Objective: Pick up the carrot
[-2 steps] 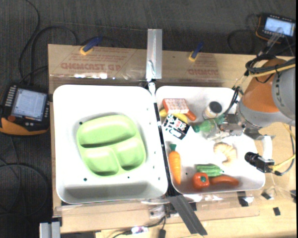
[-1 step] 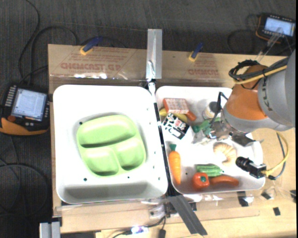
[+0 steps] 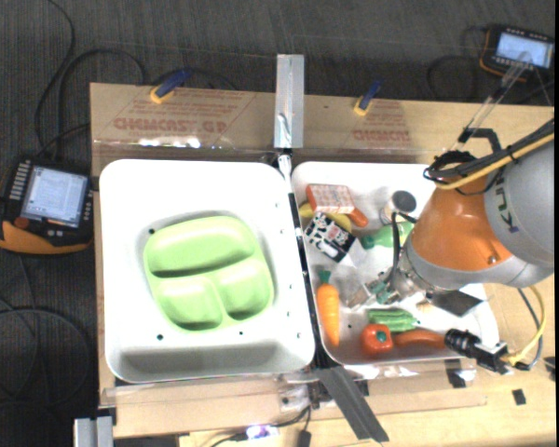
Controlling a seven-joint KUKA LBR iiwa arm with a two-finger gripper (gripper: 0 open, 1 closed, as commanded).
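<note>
Carrot (image 3: 328, 311), orange and tapered, lies at the left wall of the right shallow white bin (image 3: 309, 250), apart from the gripper (image 3: 384, 290). Gripper sits low in that bin amid clutter; finger state cannot be told. Left white bin (image 3: 121, 250) holds 1 pale green 3-compartment plastic tray (image 3: 208, 270).

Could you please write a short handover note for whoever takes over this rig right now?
Pincer: down in the right bin among the clutter; whether it is open or shut cannot be told.
Carrot: lying along the right bin's left wall, to the left of the pincer and apart from it.
Left bin: holds a green divided tray.
Done: nothing yet. Left: grasp and lift the carrot.
</note>
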